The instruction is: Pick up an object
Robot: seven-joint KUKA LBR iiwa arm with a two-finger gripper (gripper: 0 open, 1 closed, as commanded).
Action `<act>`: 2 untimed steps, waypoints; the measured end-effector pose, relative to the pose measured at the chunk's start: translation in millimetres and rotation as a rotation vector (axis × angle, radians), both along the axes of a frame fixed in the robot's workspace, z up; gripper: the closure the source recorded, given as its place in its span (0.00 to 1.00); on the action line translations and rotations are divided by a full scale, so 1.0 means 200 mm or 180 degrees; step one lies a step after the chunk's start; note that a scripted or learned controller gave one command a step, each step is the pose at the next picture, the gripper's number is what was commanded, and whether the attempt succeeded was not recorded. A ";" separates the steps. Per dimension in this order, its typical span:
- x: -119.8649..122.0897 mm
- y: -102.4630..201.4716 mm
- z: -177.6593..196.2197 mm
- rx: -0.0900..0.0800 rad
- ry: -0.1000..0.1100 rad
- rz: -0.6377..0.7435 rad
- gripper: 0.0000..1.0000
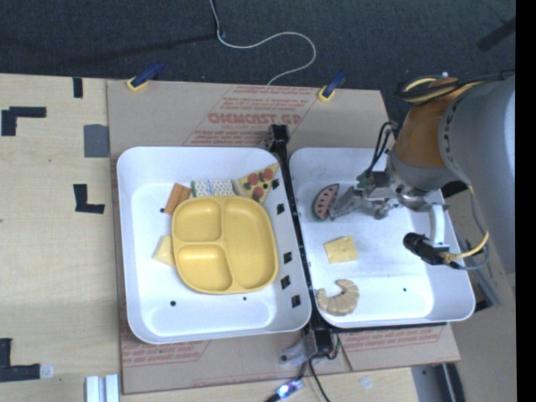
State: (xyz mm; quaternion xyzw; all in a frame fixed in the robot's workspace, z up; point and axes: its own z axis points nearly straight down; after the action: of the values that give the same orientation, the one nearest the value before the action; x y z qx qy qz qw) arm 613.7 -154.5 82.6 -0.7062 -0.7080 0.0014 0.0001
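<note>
On a wooden counter seen from above, two shallow white plastic bins sit side by side on a sheet of brown cardboard (251,111) printed with red lettering. The left bin (138,224) has smooth, rounded corners and holds a yellow plastic plate (224,243) with three moulded compartments and softly curved edges. Tucked behind and beside the plate are small flat toy foods: an orange strip (177,197), a speckled green-and-white piece (211,188), a pizza-like wedge (260,180) with coloured dots, and a pale yellow triangle (162,249) poking out at the plate's left. The right bin (452,304) holds three well-separated pieces: a watermelon slice (324,201), semicircular with a red face and a dark rind, near the far left corner; a square, pale yellow cheese slice (340,249) near the middle; and a tan, curled croissant (338,297) with a ridged surface near the front left corner. The grey arm, with its orange band (416,136), reaches in from the right. Its gripper (343,205) points left, low over the right bin, with metallic fingers just beside the watermelon slice, apparently touching its right edge. Whether the fingers are spread or closed cannot be told from this angle. A thin white cable (268,44) loops across the dark floor beyond the counter.
</note>
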 end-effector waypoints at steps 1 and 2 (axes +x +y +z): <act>0.01 0.00 0.06 0.0001 -0.0009 0.0002 1.00; 0.02 -0.03 0.36 0.0004 -0.0017 -0.0004 1.00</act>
State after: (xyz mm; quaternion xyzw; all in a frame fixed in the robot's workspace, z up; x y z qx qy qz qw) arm 618.1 -160.3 155.2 -0.7067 -0.7075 -0.0010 -0.0014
